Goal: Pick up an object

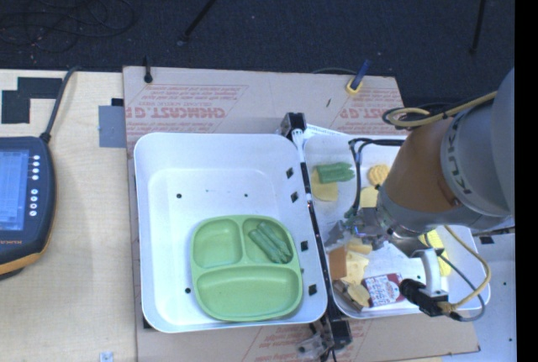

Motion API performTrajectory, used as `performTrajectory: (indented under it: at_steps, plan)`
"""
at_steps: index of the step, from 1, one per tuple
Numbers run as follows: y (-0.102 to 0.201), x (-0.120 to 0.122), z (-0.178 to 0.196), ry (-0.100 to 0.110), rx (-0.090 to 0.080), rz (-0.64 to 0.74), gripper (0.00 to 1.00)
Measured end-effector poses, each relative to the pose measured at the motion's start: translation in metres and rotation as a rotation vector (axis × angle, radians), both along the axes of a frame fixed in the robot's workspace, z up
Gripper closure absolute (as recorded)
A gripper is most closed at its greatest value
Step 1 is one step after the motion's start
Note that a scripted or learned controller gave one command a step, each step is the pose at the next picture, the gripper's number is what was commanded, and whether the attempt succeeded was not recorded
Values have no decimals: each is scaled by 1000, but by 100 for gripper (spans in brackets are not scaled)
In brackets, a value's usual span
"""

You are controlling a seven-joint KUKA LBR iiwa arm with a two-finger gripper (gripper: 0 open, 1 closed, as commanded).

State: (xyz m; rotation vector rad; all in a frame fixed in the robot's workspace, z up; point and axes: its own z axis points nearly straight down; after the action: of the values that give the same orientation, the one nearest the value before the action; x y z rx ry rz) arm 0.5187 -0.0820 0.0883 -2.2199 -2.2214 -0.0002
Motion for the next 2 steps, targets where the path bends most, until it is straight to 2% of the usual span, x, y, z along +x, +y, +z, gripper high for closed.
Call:
performTrajectory:
  at_steps: [1, 2]
  plan:
    - [-54, 69, 47, -8, -6, 1, 0]
    - [-30, 50, 0, 0, -1, 0, 0]
